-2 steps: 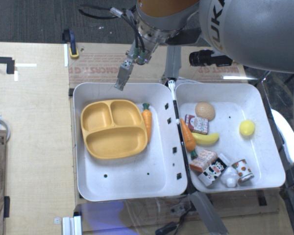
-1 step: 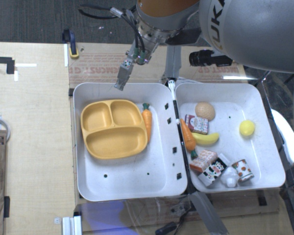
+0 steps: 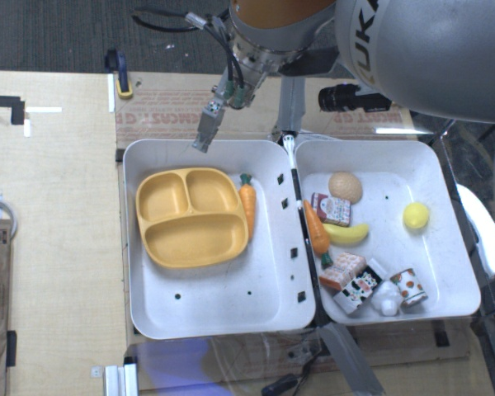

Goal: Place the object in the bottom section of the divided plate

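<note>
End effector [image 3: 206, 130] above left bin's [image 3: 148, 304] far rim, grip state unclear; carrot [image 3: 247, 203] lies touching divided plate's [image 3: 191, 217] right edge, open floor toward bin's near edge.

Pale wooden bench [image 3: 58, 221], dark floor [image 3: 66, 15]

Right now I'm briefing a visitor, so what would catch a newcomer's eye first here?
Probably the yellow divided plate in the left bin, with a small carrot right beside its right edge. Next, the pile of toy foods in the right bin, and the grey arm's pincer hanging over the left bin's far rim.
</note>
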### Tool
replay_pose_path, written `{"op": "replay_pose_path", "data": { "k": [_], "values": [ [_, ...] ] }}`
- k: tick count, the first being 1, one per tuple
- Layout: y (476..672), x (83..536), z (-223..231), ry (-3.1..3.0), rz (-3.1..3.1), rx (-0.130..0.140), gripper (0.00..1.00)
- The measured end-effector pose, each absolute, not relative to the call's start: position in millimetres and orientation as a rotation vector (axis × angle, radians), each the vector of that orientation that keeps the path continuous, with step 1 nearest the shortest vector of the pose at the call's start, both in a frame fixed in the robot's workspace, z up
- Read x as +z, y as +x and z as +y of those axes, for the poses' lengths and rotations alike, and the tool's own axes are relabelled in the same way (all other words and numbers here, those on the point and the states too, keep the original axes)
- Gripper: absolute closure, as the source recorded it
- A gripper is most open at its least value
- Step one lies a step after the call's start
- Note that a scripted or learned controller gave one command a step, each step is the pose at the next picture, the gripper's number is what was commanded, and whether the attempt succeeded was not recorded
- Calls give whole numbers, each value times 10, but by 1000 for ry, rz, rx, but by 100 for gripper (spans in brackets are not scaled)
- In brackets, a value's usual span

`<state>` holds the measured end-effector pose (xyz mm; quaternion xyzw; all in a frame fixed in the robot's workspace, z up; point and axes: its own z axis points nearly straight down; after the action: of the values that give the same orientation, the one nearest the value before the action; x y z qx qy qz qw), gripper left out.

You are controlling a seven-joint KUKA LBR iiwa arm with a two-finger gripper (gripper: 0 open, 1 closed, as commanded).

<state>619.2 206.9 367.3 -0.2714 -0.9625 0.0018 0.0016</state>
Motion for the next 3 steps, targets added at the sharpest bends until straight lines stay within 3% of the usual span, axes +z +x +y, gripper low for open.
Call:
{"op": "replay_pose_path", "data": {
  "k": [3],
  "values": [
    [6192,3673,2069,-852,-3021,6,0]
  ]
}}
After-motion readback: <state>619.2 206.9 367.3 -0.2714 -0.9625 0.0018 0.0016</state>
